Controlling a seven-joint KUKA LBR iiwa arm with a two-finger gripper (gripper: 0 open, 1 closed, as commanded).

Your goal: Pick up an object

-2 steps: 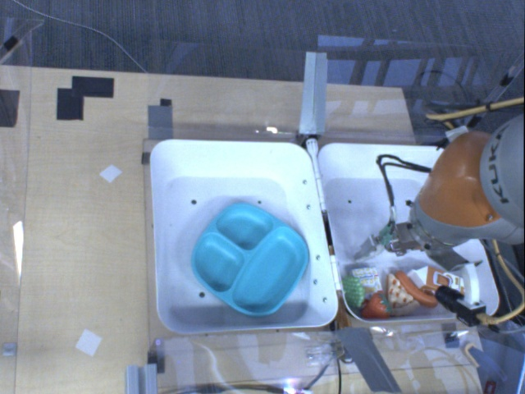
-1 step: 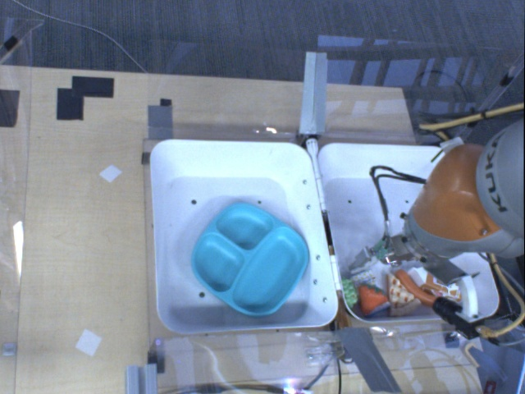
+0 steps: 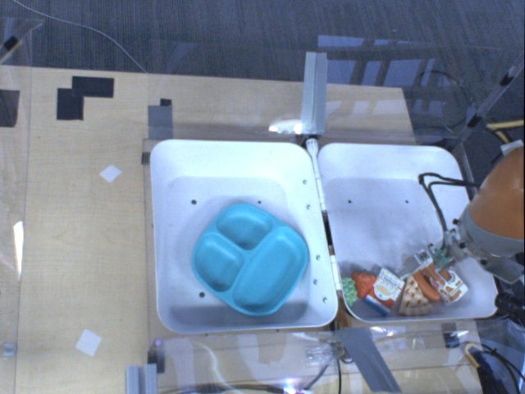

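Orange band: my wrist (image 3: 502, 194) comes in from the right edge, hanging over the right bin's (image 3: 385, 179) near right corner.
Jaws (image 3: 437, 258): down among the clutter at that corner. Too small and too tangled with the packaging to say whether they grip anything; cannot tell.
Why here: I judge this pile is the only graspable stock within short reach, so the descent lands on it.
Right bin contents: a heap of small items packed along the near wall. A striped carton (image 3: 450, 286) lies just under my tool, a pizza-slice toy (image 3: 415, 300) beside it, a small white and orange pouch (image 3: 387, 286) further left, a green and red piece (image 3: 355, 287) at the near left corner. They touch or overlap; exact stacking is unclear.
Right bin rest: far half is bare white floor. A black cable (image 3: 432, 189) loops above it towards my wrist.
Left bin (image 3: 176, 220): one blue divided plate (image 3: 250, 258), three compartments, sitting flat near the middle, slightly towards the near wall. Nothing in its compartments.
Task thing: any object qualifies; likeliest candidate is the striped carton, nearest my tool.
Risk, my guess: crowded items could shift or come up in pairs.
Tabletop (image 3: 74, 261): light wood, black tape marks at far left.
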